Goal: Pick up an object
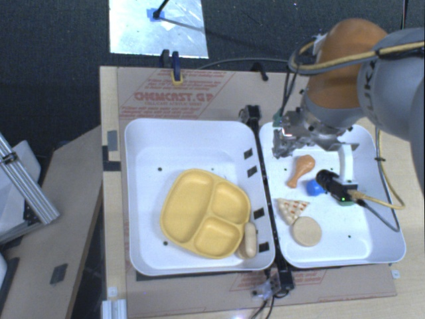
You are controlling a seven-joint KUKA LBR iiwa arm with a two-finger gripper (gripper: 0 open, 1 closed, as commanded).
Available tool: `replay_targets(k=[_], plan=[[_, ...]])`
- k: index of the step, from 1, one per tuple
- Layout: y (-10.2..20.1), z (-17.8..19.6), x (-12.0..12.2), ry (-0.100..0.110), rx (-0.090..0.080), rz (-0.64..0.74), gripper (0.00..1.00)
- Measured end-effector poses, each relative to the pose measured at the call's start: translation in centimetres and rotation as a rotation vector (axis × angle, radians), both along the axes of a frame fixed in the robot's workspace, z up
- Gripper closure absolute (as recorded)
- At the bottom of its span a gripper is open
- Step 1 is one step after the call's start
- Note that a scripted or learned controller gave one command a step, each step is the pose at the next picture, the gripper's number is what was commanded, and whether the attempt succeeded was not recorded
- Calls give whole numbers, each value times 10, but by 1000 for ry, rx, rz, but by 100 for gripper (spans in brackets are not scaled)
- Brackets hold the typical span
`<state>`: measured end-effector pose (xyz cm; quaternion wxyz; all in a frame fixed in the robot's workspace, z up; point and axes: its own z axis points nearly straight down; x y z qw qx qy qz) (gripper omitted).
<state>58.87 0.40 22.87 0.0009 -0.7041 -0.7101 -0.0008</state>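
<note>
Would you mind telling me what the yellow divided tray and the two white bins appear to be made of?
Yellow divided tray: likely moulded plastic, matte, with soft rounded compartment edges. White bins: probably thin formed plastic, smooth with a slight sheen and rounded corners.

You are looking down on a tan bench (80,178) set against a dark, speckled floor covering (53,45). A brown cardboard sheet (192,92) with red printed lettering lies across the bench top. Beyond the bench's far edge, note a shiny, foil-like square panel (158,17) on the dark surface. At the left edge, a silver aluminium extrusion bar (26,185) crosses the bench corner diagonally.
</note>
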Motion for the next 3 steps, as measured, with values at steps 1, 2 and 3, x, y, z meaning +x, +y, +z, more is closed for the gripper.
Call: replay_targets(k=[1,2,3], plan=[[45,7,-17,0,0,1,100],[87,9,-33,0,0,1,100],[84,9,-33,-1,-2,-5,0]])
